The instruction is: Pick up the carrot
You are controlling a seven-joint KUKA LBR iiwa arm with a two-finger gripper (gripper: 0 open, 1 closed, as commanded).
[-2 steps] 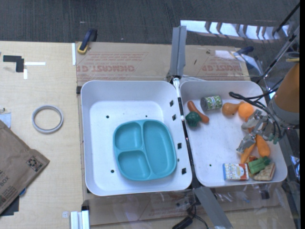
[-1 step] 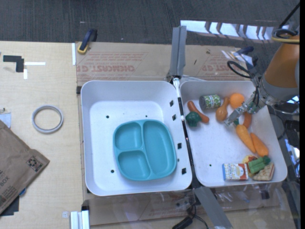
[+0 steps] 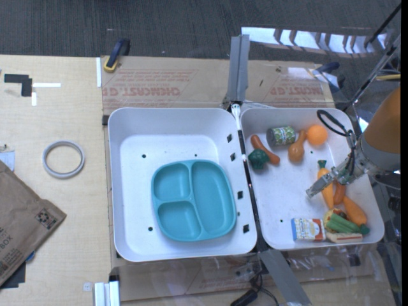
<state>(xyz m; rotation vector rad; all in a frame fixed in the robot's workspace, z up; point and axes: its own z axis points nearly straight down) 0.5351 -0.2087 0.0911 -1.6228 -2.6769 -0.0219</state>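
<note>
Carrot (image 3: pixel 265 150) lies in the far left part of the right bin (image 3: pixel 280 234), its green top (image 3: pixel 258 160) toward the near side. A can (image 3: pixel 282 135), an orange (image 3: pixel 317 134) and a small gourd (image 3: pixel 297 149) lie to its right. The claw (image 3: pixel 326 185) hangs over other orange food (image 3: pixel 338 193) well right; its state I cannot tell. The left bin (image 3: pixel 127 171) holds a teal divided plate (image 3: pixel 192 199).
</note>
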